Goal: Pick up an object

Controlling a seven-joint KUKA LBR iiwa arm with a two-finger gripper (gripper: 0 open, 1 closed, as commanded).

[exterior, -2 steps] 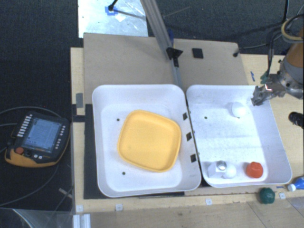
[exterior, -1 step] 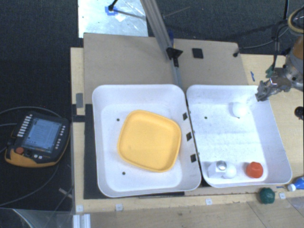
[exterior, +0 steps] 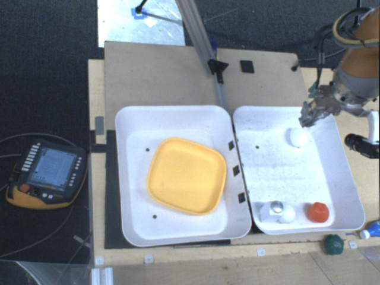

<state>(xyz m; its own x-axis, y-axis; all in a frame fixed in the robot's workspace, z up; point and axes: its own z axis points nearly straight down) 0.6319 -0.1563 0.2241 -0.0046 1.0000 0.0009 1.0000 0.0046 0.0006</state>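
Two bins sitting side by side on counter (exterior: 178,76). Hovering near top-right corner of right bin (exterior: 279,177): claw (exterior: 310,116), dark, blurred, too small to read, so can't tell whether released or clenched; nothing visibly grasped. Lying just below-left of claw, near but apparently apart: white ball (exterior: 297,137), likeliest target. Resting along right bin's front wall: red-orange item (exterior: 319,212), plus silvery piece w/ white blob (exterior: 278,211), touching or nearly so. Filling much of left bin (exterior: 133,177): yellow square plate (exterior: 186,176). Sitting off-bin on counter edge: green ball (exterior: 333,244).

Risks, judging from layout:
- Ball rolling away if nudged off-centre on descent; round, smooth, nothing bracing it.
- Squirting out sideways if squeezed off-axis.
- Clipping bin's back wall or rim, given claw sitting so close to corner.
- Closing on air if coming down short of ball.
- White-on-white contrast possibly throwing off aim.
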